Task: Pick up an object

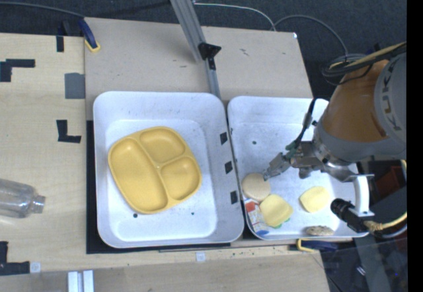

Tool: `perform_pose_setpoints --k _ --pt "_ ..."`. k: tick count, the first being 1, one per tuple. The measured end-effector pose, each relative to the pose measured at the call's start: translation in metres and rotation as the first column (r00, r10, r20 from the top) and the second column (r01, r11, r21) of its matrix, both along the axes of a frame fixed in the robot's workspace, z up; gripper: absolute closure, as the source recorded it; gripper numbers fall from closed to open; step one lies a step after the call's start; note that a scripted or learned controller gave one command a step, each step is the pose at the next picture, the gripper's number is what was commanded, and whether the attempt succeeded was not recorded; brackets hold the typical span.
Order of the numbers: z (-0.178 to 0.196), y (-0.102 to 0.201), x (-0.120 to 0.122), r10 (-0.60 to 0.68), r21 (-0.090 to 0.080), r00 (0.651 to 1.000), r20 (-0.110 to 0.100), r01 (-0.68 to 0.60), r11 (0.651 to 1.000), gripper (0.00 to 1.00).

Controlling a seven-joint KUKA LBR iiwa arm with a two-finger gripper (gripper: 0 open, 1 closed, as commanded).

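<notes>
Yellow divided plate (154, 168) lies in the left bin (106, 112). Over the right bin (264, 109), the gripper (272, 170) hangs just above a tan round piece (255, 186); whether it's spread or pinched, I can't tell.

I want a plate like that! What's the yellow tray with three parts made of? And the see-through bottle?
The yellow tray looks like moulded plastic: smooth, matte, one even colour, rounded dividers. The bottle looks like clear thin plastic, since the bench shows through it, though glass can't be ruled out.
</notes>
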State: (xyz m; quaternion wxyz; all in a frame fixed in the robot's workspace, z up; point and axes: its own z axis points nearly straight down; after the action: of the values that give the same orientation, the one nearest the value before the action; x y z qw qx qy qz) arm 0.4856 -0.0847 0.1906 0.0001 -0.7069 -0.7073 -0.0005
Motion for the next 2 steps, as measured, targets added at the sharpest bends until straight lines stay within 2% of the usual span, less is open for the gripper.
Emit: perform_pose_setpoints --k 1,2 --pt "-0.0859 -0.0149 0.0639 0.001 -0.003 1.0 -0.006 -0.001 1.0 0.0" --pt "-0.0817 -0.0146 0.0638 0.0 -0.001 1.0 -0.003 0.0 1.0 0.0"
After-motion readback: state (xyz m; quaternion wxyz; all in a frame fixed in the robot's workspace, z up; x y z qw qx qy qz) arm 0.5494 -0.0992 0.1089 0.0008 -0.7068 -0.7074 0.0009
